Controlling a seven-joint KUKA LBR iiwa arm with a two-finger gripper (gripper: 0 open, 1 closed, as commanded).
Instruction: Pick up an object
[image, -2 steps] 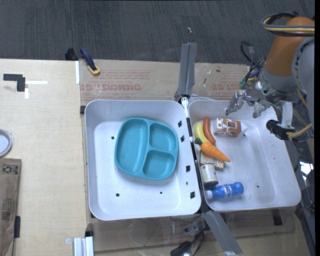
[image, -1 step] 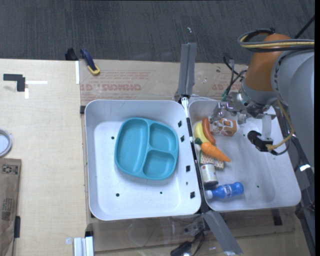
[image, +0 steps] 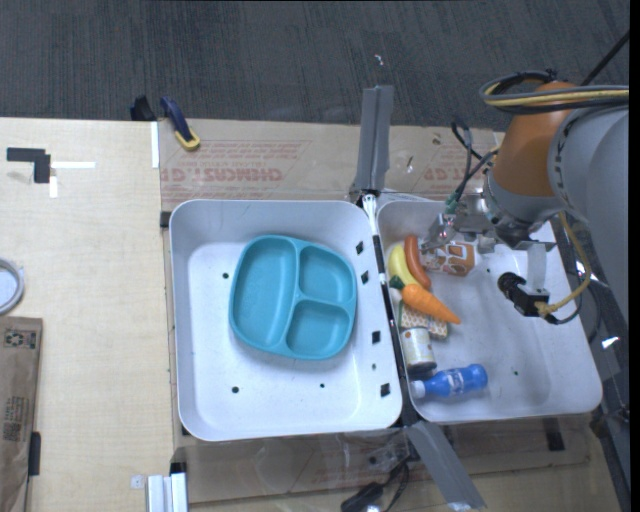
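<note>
Dark grey carpet fills the top of my frame. Below it lies my pale wooden bench, with brown cardboard at upper centre.

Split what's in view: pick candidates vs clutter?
Job:
gripper
banana
carrot
bottle
can
right bin

Lying about:
blue plate, in left bin
clamp
tape roll

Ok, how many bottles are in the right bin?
1: a blue bottle lying on its side near the right bin's front edge, just below a small can. The arm could hide others.
</note>
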